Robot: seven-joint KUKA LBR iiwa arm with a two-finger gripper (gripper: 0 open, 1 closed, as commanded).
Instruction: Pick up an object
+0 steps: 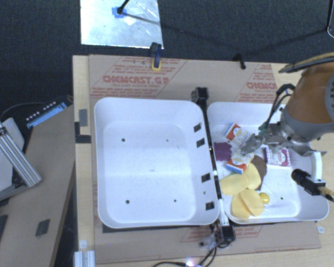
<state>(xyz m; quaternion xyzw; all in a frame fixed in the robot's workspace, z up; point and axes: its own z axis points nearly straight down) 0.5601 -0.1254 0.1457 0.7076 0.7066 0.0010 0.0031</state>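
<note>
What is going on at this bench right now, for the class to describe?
A robot arm reaches in from the right over the right bin, with its gripper down among a pile of small things there. The pile includes yellow pieces, a red and white packet and a pink packet. Whether the gripper has hold of anything cannot be told from this view. The left bin sits beside it, apart from the action.
</note>
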